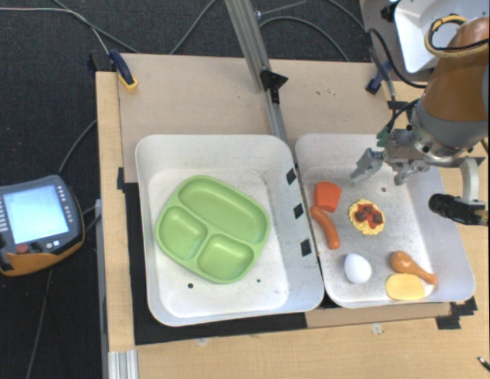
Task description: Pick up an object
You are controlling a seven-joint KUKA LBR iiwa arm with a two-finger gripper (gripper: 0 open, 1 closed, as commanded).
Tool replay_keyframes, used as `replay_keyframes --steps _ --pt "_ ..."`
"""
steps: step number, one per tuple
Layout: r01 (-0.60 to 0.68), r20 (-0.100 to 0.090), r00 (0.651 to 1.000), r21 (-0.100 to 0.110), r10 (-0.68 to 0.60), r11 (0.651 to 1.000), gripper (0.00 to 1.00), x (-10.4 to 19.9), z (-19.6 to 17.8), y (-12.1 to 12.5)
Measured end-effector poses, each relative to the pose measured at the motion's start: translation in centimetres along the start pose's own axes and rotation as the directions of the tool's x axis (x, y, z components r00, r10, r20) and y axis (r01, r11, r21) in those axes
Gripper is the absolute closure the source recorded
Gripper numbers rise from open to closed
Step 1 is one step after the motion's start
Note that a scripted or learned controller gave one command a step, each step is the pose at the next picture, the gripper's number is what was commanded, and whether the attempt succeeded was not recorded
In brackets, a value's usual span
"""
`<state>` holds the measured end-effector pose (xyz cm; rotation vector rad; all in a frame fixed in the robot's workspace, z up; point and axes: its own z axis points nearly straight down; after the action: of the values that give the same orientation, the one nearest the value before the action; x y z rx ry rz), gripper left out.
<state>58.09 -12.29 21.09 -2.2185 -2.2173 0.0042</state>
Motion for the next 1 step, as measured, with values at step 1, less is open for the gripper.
replay_keyframes --steps 1 --pt "0.0 -0.001 1.0 0.001 0.0 1.0 0.0 -0.24 4.44 -0.62"
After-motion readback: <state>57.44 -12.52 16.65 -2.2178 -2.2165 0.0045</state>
